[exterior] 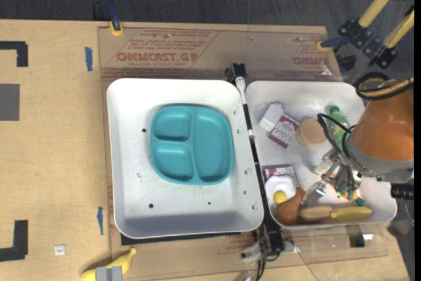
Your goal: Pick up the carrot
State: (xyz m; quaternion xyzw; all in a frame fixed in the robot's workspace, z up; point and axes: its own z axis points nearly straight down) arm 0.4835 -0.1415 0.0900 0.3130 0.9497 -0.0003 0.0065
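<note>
Light falls evenly and fairly bright from above me; the white bins point(125, 161) glare slightly, nearly washed out. Shadows are soft and short. The picture is coarse and a little blurred, worst around my orange band point(389, 131).

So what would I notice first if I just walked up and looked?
Probably the big teal plate with three sections, alone in the left bin. Then the arm's orange band on the right, hanging over the right bin, which is crowded with toy food and small packets.
</note>
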